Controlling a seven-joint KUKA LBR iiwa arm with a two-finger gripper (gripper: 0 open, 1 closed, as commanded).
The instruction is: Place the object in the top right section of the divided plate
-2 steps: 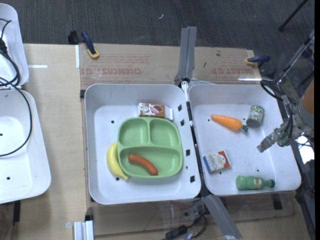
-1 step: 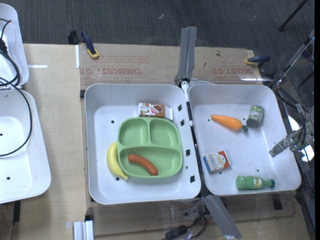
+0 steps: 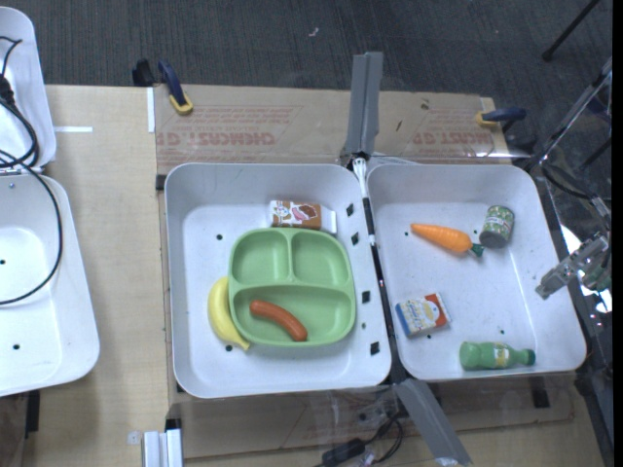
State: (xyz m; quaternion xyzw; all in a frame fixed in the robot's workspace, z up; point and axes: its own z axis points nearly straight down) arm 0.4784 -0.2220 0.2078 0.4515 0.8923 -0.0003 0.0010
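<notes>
With the hand (image 3: 571, 272) at the right edge of the right bin (image 3: 487, 295), its state not to be told, the carrot (image 3: 443, 238) near that bin's back edge is judged the likely object for the plate (image 3: 321, 259): light, stiff, smooth, best taken across its thick middle.

Dark carpet floor (image 3: 292, 17) behind a wooden bench (image 3: 107, 125).
</notes>
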